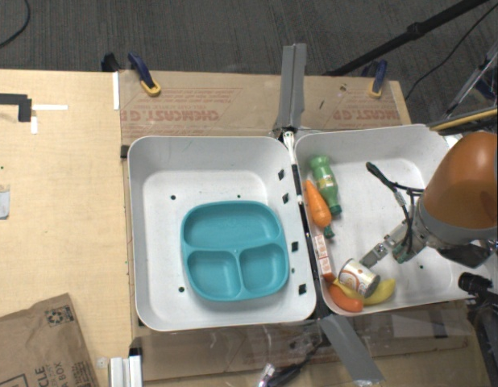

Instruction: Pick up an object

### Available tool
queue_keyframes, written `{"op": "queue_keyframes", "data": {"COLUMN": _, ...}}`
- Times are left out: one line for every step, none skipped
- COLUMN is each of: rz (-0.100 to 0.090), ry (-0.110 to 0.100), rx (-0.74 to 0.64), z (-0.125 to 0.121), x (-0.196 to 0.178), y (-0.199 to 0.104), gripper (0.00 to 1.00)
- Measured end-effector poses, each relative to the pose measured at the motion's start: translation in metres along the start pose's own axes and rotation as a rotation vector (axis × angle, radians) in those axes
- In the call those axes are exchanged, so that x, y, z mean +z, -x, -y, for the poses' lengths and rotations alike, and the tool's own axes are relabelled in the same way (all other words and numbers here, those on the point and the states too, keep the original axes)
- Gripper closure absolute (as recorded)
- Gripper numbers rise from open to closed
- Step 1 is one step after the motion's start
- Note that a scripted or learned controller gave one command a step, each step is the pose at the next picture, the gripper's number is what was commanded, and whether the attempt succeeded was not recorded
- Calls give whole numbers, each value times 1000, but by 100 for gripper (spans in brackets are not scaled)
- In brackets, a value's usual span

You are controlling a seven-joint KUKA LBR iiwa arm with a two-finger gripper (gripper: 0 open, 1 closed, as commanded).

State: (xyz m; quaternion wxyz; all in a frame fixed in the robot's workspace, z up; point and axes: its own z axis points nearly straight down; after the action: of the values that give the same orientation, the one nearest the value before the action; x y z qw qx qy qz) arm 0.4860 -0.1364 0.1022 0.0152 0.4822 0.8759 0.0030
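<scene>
Dark grey carpet lies beyond a pale wooden bench (47, 216) that bears brown cardboard and two shallow white plastic bins side by side. From the camera above, the left bin (148, 216) holds a teal three-compartment plastic tray (234, 250), and the right bin (410, 147) holds the loose things: a green plastic bottle (325, 182) along its left wall, an orange toy carrot (317, 205) just beside and partly over it, and in the near-left corner a small silver tin can (358, 277) lying on its side, touching a yellow toy banana (383, 292) and an orange-red rounded piece (343, 297). The can looks the likeliest target; it seems light and stiff but smooth and apt to roll, so a grasp across its round body, not its ends, would probably serve best. The grey arm with its orange band (468, 185) leans in from the right, its two-finger gripper (383, 251) low and tilted toward the can, just beside it and holding nothing; how wide it stands I cannot tell.
</scene>
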Motion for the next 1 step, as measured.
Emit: {"op": "queue_keyframes", "data": {"rz": -22, "ry": -20, "rx": 47, "z": -71, "x": -14, "y": 7, "gripper": 0}}
